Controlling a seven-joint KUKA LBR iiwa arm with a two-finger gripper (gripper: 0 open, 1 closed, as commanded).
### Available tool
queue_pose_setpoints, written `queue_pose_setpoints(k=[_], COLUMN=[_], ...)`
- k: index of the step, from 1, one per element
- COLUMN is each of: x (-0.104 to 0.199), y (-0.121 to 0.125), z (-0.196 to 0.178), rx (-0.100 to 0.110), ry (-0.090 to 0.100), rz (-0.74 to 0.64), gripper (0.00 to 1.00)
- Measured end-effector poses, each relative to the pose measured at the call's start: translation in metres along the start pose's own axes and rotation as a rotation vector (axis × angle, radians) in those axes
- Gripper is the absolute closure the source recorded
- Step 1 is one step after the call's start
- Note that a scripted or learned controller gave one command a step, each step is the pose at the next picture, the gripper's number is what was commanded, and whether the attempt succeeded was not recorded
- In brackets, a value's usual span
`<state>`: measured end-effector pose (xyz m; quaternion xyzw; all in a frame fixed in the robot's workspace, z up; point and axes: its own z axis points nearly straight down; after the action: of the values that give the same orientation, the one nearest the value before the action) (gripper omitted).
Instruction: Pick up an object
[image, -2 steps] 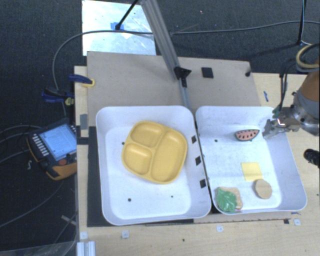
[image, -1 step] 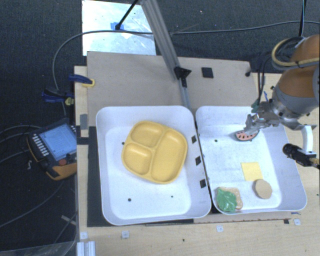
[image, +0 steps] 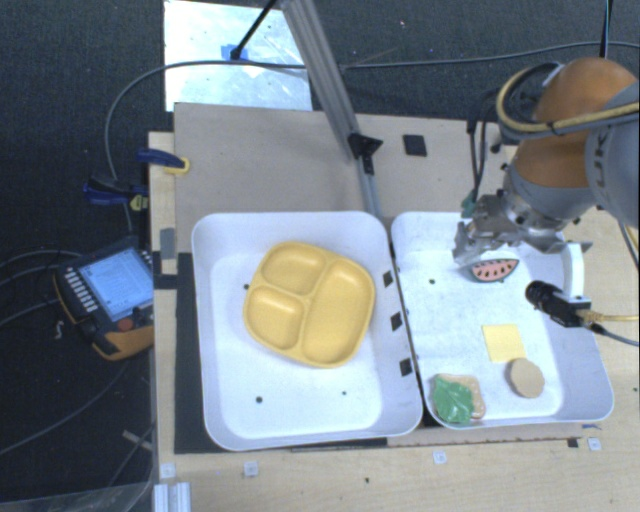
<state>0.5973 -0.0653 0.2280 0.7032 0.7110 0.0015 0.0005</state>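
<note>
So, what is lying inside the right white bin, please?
The right bin holds a watermelon slice, a yellow square, a round tan piece and a green-topped sandwich. The claw hangs over the slice; anything beneath it is covered.

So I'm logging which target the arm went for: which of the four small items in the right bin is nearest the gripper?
The watermelon slice, red with a green rind, right beside the gripper. The yellow square, tan disc and green-topped piece lie farther toward the bin's front.
</note>
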Motion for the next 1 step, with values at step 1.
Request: queue_pose_setpoints(k=[1], x=[0.0445], y=[-0.0011], z=[-0.0034], rx=[0.001], ry=[0.0], rz=[0.001], gripper=[1.0])
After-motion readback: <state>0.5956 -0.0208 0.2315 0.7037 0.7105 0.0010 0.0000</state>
